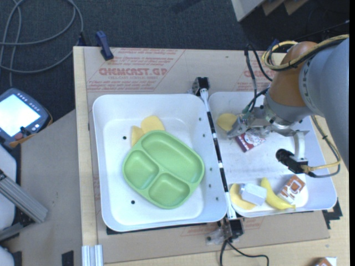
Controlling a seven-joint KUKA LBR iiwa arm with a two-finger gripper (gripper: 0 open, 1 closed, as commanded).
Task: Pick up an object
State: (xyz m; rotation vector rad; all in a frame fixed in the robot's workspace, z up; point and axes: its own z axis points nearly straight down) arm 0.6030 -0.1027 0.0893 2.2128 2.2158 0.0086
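Counter (166,71): brown board with red print, dark carpet and cables around. Two white bins. Left bin (105,148): one green divided plate (163,168), yellow piece (147,126) at its 11 o'clock. Right bin (321,198): one banana (274,195), one red-white packet (249,141), one orange-white carton (292,188), one white block (254,193), yellow items. End effector (249,125) at packet's 12 o'clock; finger gap: cannot tell.

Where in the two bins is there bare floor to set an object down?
Left bin: bare strips around the green tray, widest at its top right. Right bin: a patch between red packet and banana. Its near edge and the gripper area are crowded.
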